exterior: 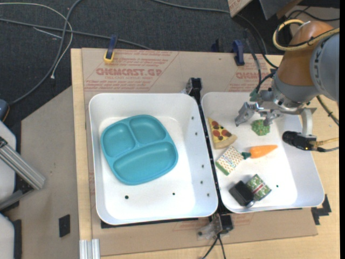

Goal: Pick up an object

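My gripper (255, 117) hangs over the far part of the right bin (307, 190), its fingers spread open with nothing between them. A small green broccoli toy (261, 127) lies just below the right finger, close to its tip. In the same bin lie a pizza slice toy (220, 134), an orange carrot (261, 151), a patterned square block (229, 159) and a black and green item (249, 190) near the front.
The left bin (102, 198) holds a blue divided plate (139, 149). A black divider (206, 144) separates the two bins. A black cable end (299, 140) hangs from the arm over the right bin's right side. Clamps sit at the board's far edge.
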You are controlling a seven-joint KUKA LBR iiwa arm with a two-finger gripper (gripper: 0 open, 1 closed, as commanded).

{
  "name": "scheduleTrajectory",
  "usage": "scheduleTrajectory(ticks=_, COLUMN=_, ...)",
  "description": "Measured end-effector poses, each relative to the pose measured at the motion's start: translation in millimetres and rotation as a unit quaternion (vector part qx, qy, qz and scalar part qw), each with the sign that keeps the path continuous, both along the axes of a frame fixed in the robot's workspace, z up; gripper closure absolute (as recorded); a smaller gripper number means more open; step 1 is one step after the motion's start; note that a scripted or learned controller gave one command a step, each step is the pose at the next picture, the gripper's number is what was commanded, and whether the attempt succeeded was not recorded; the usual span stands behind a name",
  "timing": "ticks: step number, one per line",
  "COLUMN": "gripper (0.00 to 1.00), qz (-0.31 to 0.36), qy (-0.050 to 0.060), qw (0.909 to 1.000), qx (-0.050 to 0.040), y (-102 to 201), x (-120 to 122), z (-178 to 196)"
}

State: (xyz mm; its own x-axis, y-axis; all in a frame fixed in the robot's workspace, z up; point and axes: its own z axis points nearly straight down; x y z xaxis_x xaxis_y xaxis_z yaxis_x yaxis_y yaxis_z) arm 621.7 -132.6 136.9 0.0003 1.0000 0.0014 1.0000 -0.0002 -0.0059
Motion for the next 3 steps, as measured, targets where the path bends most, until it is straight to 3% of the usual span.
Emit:
scheduleTrajectory(ticks=1, gripper=0.0, qz=0.0, qy=-0.002, qw=1.0, qx=0.0003, y=1.0, x=0.2, z=-51.3)
scheduleTrajectory(ticks=2, gripper=1.0, qz=0.0, qy=-0.004, qw=1.0, qx=0.0, y=0.9, x=1.5, z=-37.7)
scheduleTrajectory(ticks=3, gripper=1.0, qz=0.0, qy=-0.006, qw=1.0, qx=-0.0012, y=0.2, x=-6.9, z=19.3)
